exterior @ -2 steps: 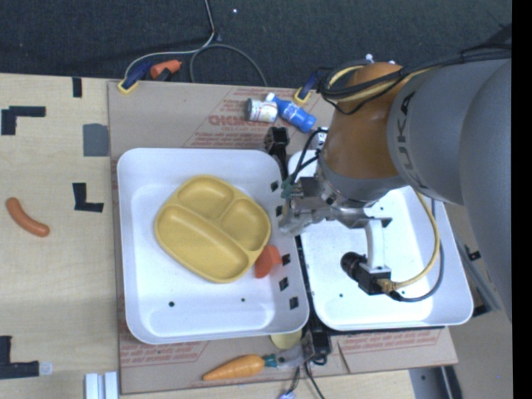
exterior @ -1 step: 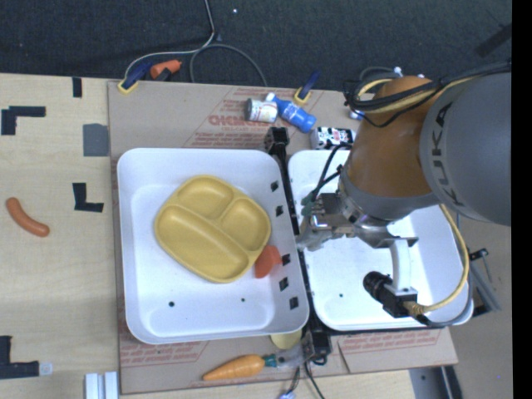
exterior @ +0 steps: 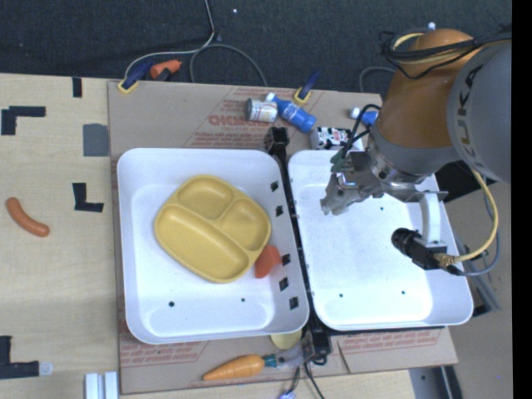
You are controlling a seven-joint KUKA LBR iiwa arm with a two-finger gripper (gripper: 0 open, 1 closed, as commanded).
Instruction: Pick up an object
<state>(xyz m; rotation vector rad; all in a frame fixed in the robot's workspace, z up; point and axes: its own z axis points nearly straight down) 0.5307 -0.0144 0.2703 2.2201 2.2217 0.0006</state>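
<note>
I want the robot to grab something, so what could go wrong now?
The gripper hangs over the right bin, while the yellow plate and the small orange piece lie in the left bin; closing here would likely catch nothing. The orange piece sits tucked against the plate's edge, so a grab there might slip.

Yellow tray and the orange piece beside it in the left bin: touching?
Touching. The camera view shows the orange piece pressed against the yellow tray at its lower right edge, with no gap between them.
</note>
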